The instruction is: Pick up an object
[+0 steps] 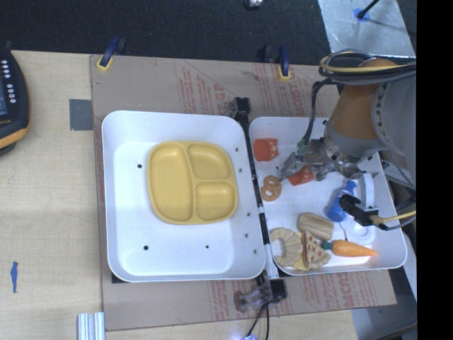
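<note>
Taking the right-hand white plastic bin [396,257] as the landmark, its near edge holds an orange toy carrot [352,248], with a tan bread-like piece [315,225] and a pale stack of toy food [297,250] beside it. Further in lie a blue toy [338,207] and a small brown pretzel-shaped ring [270,188] near the bin's left wall. Deeper still, the claw [303,167] of the grey arm hangs low over a red toy piece [301,177]; whether it is released or clenched cannot be told, and nothing visibly sits between its tips. A red-orange block [265,149] rests at the far left corner. The pick therefore looks not yet done: every object appears to lie in the bin, and closing and lifting remain. Left of the landmark sits a second white bin [113,190] carrying a yellow divided plate [191,183]. Both stand on brown cardboard [177,83] clamped to a pale wooden table [49,225], with dark floor [141,13] beyond.
</note>
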